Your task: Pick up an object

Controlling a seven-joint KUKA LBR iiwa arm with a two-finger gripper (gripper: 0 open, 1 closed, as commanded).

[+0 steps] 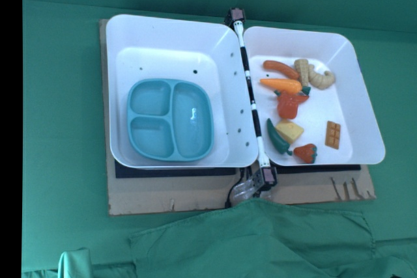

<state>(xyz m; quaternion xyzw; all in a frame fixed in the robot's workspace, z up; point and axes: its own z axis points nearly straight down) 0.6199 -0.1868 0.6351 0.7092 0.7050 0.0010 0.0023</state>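
Observation:
The right white bin (pixel 361 101) holds several toy foods. A red sausage (pixel 280 67) lies at the back, with an orange carrot (pixel 281 84) just in front of it. A beige knobbly piece (pixel 317 76) sits to their right. A red pepper (pixel 290 105) is near the bin's middle. Toward the front lie a yellow wedge (pixel 290 131), a green chili (pixel 276 139) and a small red piece (pixel 305 153). A brown chocolate bar (pixel 333 135) lies apart on the right.
The left white bin (pixel 130 36) holds a blue three-compartment plate (pixel 171 119). A black-and-white rod (pixel 251 94) runs between the bins. Both bins rest on a cardboard sheet (pixel 169 195). Green cloth (pixel 260 237) is bunched at the front.

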